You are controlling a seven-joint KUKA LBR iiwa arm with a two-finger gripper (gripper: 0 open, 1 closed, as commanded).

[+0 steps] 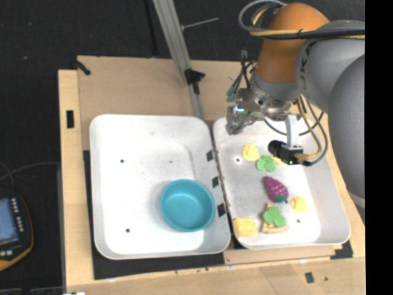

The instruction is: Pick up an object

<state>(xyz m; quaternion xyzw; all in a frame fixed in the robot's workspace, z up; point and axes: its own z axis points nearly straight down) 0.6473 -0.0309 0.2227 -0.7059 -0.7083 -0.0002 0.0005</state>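
Two shallow white plastic bins side by side on a pale wooden worktop (141,85): left bin (135,146) holding a round teal bowl (186,204) toward its near right corner, right bin (319,214) carrying a scatter of small toy foods. Among them a pale yellow lump (250,152) and a green leafy piece (266,163) near the far end, a purple grape-like cluster (276,188) in the middle, a small yellow piece (298,204) just beside it, and near the front rim a yellow block (245,227) beside a tan piece topped with green (274,219). Grey arm with orange band reaching in from the right, gripper (236,120) hanging over the far left corner of the right bin, close to the divide between bins. Nothing visible between the jaws; whether wide or narrow cannot be told at this angle. Likely poised above the bin before choosing a target, the yellow lump and green piece lying nearest. Small, tightly grouped pieces probably awkward to pinch singly.
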